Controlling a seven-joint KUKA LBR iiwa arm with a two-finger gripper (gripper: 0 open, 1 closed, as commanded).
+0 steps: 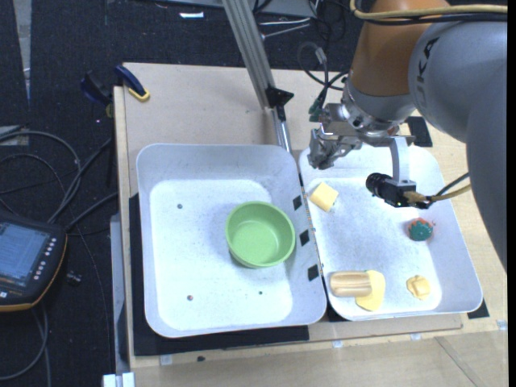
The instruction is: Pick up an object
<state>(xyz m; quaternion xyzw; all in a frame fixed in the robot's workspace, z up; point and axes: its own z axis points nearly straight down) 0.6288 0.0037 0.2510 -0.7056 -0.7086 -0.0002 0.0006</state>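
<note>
My gripper [322, 156] hangs over the far left corner of the right bin [379, 240], its dark fingers pointing down with nothing seen between them. Just below it and slightly toward the front lies a pale yellow block [323, 197]. At the bin's front sit a tan roll-shaped object [349, 283] resting against a yellow wedge [373, 298], and a small yellow piece [417, 286]. A small teal and orange object [420, 230] lies at the right side. A green bowl [260, 233] stands in the left bin [185, 297].
A black cable-mounted part [389, 188] hangs from the arm over the right bin. A grey slanted pole [250, 47] rises behind the bins. A handheld pendant [24, 260] lies off the bench at the left.
</note>
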